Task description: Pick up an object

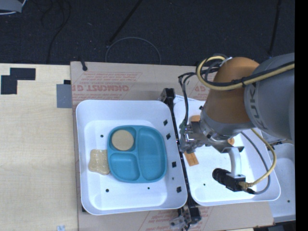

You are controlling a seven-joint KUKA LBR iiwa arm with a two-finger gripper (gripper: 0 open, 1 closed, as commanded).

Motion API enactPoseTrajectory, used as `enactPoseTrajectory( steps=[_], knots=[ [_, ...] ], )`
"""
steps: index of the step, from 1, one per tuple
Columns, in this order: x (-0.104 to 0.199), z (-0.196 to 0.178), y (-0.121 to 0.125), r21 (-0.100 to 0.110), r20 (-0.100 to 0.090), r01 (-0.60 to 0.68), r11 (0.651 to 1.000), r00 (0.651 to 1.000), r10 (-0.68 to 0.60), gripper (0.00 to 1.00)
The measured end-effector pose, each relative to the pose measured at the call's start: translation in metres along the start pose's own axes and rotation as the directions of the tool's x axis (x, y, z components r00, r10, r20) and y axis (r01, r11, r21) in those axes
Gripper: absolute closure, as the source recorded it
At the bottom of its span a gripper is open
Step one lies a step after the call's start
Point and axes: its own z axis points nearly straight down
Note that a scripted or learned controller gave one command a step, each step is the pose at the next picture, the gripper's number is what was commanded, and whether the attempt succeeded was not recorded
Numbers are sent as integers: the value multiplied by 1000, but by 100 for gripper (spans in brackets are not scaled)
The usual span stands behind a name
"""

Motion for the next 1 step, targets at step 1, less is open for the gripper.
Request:
enactPoseTrajectory(
  steps=[1],
  knots=[
    [50,9,-2,1,0,0,1000,1000,0,100]
  ],
)
